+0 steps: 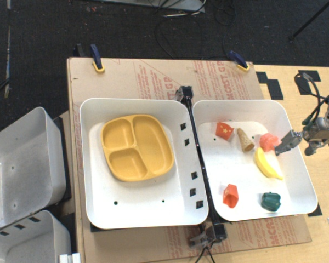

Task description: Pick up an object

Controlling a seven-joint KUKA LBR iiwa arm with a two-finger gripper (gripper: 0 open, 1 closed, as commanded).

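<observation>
Nothing is picked up yet. The gripper hangs at the right bin's far right rim, just beside the pink toy and above the banana; whether it is apart or together cannot be told. All the toys lie in that bin, so the grasp remains.

dark floor, cardboard-topped bench, loose cables

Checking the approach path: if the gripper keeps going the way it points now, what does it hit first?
Likely the pink object: the gripper points left into the right bin with that item just ahead, the banana slightly below. Height is unclear, so it may pass over.
</observation>
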